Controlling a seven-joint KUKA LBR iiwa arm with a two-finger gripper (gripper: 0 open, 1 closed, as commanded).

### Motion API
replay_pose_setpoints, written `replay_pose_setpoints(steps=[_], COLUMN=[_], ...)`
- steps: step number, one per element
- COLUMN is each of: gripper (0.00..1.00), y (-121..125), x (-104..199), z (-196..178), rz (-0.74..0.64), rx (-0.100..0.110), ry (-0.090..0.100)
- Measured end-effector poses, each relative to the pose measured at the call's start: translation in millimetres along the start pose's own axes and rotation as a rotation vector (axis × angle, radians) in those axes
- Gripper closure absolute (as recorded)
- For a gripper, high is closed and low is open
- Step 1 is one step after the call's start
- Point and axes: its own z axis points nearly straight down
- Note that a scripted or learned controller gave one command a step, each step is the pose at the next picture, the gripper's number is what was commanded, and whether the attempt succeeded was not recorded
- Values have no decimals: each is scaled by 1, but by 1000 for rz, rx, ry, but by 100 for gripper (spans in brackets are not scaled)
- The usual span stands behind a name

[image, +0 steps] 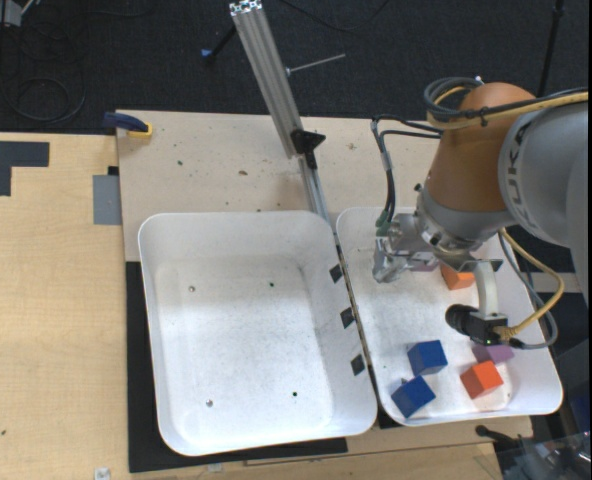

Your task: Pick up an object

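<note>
Two shallow white bins are seen side by side on the surface (226,158), and all the action is on the right. The left bin (166,268) carries only dark specks on its floor. In the right bin (541,393), two blue blocks are spotted toward the near edge: one blue block (427,356) lies a little further back, the other blue block (413,395) sits just beside it, close to the near left corner. An orange-red block (483,378) is found near the near right corner, with a small purple block (495,352) just behind it. Another orange block (458,277) is partly hidden under the arm, toward the far right side.

The gripper (391,264) is held low over the far left part of the right bin, close to the wall shared by the bins. Its fingers are pointed down, and nothing is seen between them; how far apart they stand cannot be told from this angle. The blocks are all left apart from the fingers.
</note>
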Motion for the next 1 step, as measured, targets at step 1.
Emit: replay_pose_setpoints(steps=[1], gripper=[100], y=[9], x=[51], z=[4], rz=[0], rx=[-1], ry=[-1])
